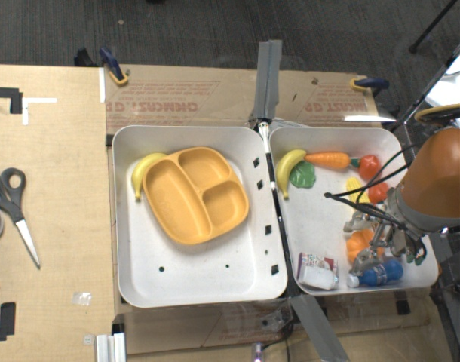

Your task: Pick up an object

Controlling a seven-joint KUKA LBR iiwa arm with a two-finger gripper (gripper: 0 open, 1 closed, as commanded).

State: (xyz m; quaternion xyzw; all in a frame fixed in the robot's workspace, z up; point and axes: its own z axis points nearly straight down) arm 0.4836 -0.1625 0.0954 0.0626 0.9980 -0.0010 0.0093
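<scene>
bench (49,202): 2 bins | bananas: 2 (one each) | fingers (373,253): state unclear

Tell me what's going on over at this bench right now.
A grey robot arm reaches in from the right, with its gripper low over the right bin, among a pile of small toys near a blue object. Whether it holds anything cannot be told. That bin also has a carrot and a banana. The left bin holds a yellow divided plate and another banana.
</scene>
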